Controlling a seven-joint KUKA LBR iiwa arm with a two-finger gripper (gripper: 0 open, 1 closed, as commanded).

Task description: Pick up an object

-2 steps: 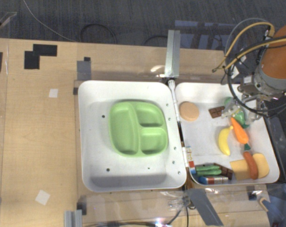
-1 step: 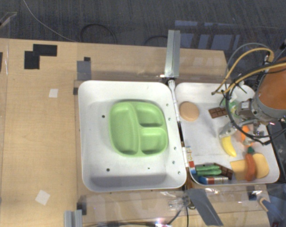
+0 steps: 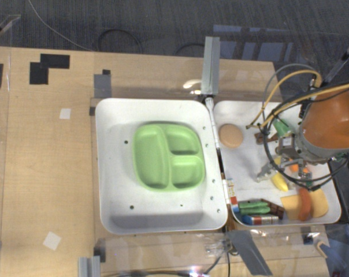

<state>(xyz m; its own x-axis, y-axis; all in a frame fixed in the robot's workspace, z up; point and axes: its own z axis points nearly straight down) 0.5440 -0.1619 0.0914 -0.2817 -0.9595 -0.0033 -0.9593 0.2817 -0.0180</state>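
A: In the right-hand bin [image 3: 232, 111], the arm [image 3: 330, 120] hangs low over a cluster of small items, its gripper [image 3: 287, 165] wrapped in looping cables [image 3: 278, 91]. How far the tool is open cannot be told from this slanted view, and nothing can be confirmed as held

B: Which objects are candidates for the pick?

A: A yellow piece [image 3: 279, 182] lies just under the tool; a reddish-orange item [image 3: 303, 203] rests against a pale yellow wedge [image 3: 319, 203] near the bin's lower right corner; a dark marker-like group [image 3: 258, 208] lies along the lower rim; a tan round object [image 3: 231, 135] sits apart, close to the divider

B: And the left-hand bin [image 3: 114, 212]?

A: It bears a green divided tray [image 3: 167, 156], well apart from the tool

B: What could go wrong from here?

A: Judged from the crowding, a closure near the yellow piece could catch a neighbour instead, or pinch two items and drop both on lifting. The piece looks small and smooth, so it may squirt sideways out of a grasp that lands off centre. The bin's right wall is close, and a descent there risks a finger striking the rim. The cables hang near the tool and could foul the objects
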